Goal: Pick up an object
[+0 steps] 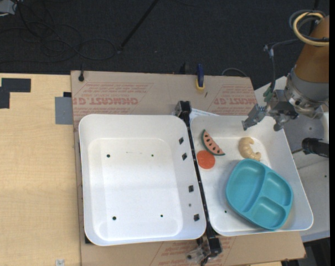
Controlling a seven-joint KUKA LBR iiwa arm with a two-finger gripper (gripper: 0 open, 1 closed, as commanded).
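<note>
In the right bin (227, 126) lie a watermelon slice (211, 143), an orange-red disc (206, 160), a pale croissant-shaped piece (248, 147) and a teal divided plate (259, 193). My gripper (264, 117) hangs over the bin's far right corner, above and to the right of the croissant piece. Its two fingers (252, 118) are spread apart and open, with nothing between them. It touches none of the objects.
The left bin (94, 148) sits beside the right one, with black clips along the divider (189, 165) between them. Both rest on a cardboard sheet (128, 93). A blue clamp (200, 76) holds the cardboard's far edge. The arm (311, 65) comes in from the right.
</note>
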